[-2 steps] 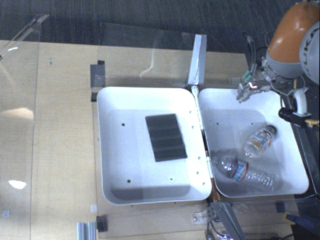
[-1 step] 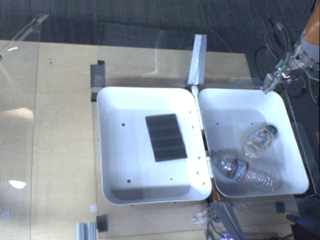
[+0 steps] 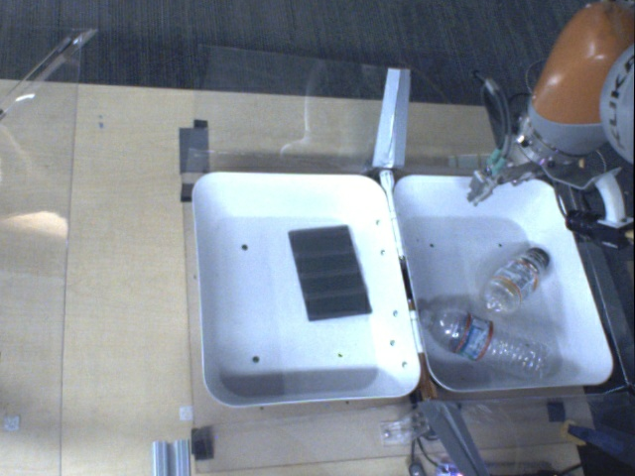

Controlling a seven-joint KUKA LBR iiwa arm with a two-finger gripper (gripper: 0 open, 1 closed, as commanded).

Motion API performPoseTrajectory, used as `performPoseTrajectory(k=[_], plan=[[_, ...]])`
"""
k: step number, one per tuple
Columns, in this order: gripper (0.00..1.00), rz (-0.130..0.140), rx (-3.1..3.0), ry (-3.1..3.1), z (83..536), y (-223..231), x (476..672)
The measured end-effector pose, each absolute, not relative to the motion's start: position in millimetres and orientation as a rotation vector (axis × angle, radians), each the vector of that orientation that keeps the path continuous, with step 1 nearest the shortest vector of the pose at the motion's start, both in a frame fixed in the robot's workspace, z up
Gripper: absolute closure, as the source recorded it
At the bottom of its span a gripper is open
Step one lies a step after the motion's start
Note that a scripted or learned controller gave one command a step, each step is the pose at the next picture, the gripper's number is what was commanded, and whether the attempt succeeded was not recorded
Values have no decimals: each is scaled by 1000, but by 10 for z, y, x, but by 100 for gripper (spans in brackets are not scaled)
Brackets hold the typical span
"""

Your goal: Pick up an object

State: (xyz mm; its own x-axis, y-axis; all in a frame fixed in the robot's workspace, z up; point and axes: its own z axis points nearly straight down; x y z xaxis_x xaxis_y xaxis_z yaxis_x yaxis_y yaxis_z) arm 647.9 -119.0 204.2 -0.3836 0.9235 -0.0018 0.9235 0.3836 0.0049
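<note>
- Two bins side by side on the bench [image 3: 109, 266].
- Left bin [image 3: 223, 266]: one flat slab [image 3: 329, 272] lying near its middle.
- Right bin [image 3: 446, 226]: two bottles toward the front, small bottle [image 3: 516, 279] just behind the long bottle [image 3: 483, 337].
- Gripper [image 3: 483, 186] over right bin's back edge, well apart from both bottles.

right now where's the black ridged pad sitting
In the camera view, the black ridged pad lies flat near the middle of the left bin, slightly toward the divider, apart from the two plastic bottles in the right bin.
</note>
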Motion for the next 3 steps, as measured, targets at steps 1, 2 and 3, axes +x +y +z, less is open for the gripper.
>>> performPoseTrajectory(k=[1,2,3], plan=[[0,5,1741,2609,2044,-1191,6480],[0,2,1709,2632,1454,-1876,5920],[0,8,1491,2751,900,-1487,5372]])
